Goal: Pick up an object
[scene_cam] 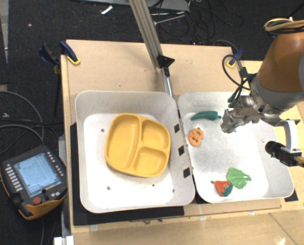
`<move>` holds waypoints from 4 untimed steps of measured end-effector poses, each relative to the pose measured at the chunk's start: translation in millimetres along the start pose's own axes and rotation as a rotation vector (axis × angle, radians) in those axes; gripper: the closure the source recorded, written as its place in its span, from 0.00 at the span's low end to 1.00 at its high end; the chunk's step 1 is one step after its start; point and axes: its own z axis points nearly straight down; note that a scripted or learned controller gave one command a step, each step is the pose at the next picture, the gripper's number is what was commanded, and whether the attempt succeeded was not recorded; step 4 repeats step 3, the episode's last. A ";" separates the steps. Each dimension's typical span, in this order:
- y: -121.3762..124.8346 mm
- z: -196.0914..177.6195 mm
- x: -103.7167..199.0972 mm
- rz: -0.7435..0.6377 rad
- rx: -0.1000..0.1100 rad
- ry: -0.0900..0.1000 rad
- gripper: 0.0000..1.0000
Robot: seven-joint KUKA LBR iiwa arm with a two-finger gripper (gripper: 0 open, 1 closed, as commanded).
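In the right bin [274, 188] lie three small objects: a dark green pepper-shaped piece [205, 116] near the back left, an orange pretzel [196, 136] by the left wall, and a green leaf with a red-orange piece [232, 182] toward the front. My gripper [228, 125] hangs over the bin's back middle, just right of the green pepper and up-right of the pretzel. Nothing shows between its fingers.
The left bin [91, 111] holds a yellow divided plate [138, 145]. A metal pole [148, 27] slants over the back of the bench. A teach pendant [32, 180] lies on the floor at left. The grey arm [284, 60] reaches in from the right.
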 end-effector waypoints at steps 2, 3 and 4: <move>68.4 23.6 82.7 0.000 0.001 0.000 1.00; 94.3 34.0 132.1 0.000 0.001 0.001 1.00; 94.3 34.0 132.1 0.000 0.001 0.001 1.00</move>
